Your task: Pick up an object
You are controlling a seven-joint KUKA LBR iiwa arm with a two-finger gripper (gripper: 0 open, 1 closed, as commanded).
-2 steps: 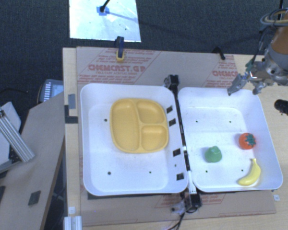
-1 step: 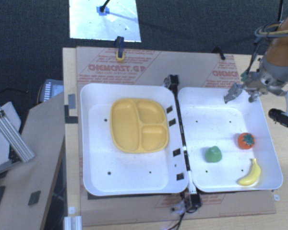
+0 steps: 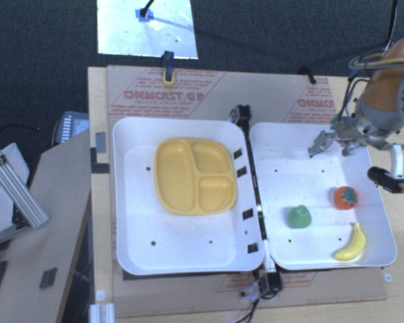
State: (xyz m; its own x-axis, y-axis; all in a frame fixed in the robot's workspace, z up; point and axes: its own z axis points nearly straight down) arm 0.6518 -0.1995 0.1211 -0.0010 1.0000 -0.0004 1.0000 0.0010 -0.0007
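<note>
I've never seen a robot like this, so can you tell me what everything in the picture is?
A camera above the bench looks down at a slant. The grey and orange thing at the right is a robot arm, and its gripper, a two-fingered hand, is open over the right bin and holds nothing. In that bin lie a toy tomato, a small green toy and a banana. The left bin holds a yellow tray with three sections. The robot's job is to pick one thing up.

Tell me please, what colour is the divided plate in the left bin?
The divided plate is yellow, seen clearly in the camera view.
</note>
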